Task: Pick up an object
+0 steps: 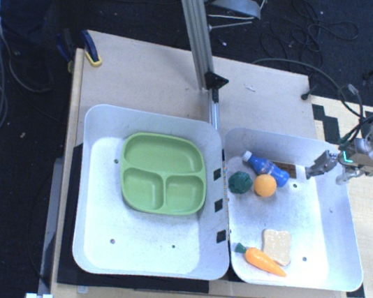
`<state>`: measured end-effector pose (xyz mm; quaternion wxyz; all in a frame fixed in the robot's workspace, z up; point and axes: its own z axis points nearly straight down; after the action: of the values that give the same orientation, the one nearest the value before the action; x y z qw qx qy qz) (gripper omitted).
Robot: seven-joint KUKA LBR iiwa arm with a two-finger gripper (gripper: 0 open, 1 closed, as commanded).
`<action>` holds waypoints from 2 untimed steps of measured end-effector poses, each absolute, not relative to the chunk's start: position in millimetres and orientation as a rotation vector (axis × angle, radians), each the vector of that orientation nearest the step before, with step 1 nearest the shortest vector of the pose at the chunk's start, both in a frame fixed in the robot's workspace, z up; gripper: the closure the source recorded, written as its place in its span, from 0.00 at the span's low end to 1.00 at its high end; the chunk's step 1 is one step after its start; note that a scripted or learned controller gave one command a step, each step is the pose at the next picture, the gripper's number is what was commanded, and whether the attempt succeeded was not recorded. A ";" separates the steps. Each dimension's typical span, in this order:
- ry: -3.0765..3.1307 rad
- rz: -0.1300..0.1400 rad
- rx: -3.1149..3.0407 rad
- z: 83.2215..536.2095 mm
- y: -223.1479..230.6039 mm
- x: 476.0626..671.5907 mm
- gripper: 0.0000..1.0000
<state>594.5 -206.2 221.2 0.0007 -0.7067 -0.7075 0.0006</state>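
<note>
— What's nearest us?

— In the right bin [343, 227], by its near rim, a toy carrot [265, 261] lies on its side, with a pale slice of bread [277, 245] touching it just behind.

— And further in?

— An orange ball [264, 185] and a dark green ball [240, 182] sit side by side, with a blue bottle [264, 166] just behind them. Something brown lies past the bottle, too hidden to name. The left bin [95, 186] holds a green divided plate [164, 174].

— The arm?

— It comes in from the right, mostly cut off by the edge. The pincer [331, 167] hangs over the far right corner of the right bin, tilted down and leftward, its two fingers spread with nothing between them. It's well apart from the bottle and balls.

— Beyond that?

— A grey metal pole [199, 30] slants up from the counter [149, 78] behind the bins.
</note>
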 end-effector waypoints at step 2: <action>-2.220 0.003 -2.220 179.6 -206.0 595.0 0.00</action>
<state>595.0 -206.0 179.6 0.0010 -0.7071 -0.7072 0.0011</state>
